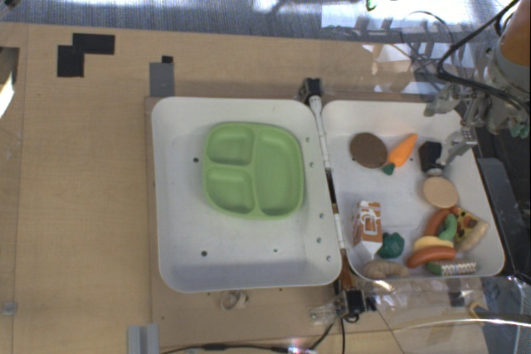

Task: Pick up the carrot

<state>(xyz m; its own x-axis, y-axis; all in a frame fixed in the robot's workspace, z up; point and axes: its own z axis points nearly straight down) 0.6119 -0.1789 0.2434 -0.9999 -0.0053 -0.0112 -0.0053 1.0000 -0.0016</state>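
Observation:
The carrot (pixel 401 151), orange with a green top, lies tilted in the upper part of the right bin (pixel 491 203), beside a brown disc (pixel 367 150). My gripper (pixel 443 155) hangs at the bin's upper right, a short way to the right of the carrot and apart from it. It looks open, with a dark fingertip (pixel 430 155) on the carrot's side and a silver finger (pixel 455 148) on the other. Nothing sits between them.
The left bin (pixel 178 261) holds a green divided plate (pixel 253 168). The right bin also has a tan round piece (pixel 440 192), a small carton (pixel 368 222), and several toy foods piled at its lower right (pixel 440 240). Cables run at the upper right (pixel 465 54).

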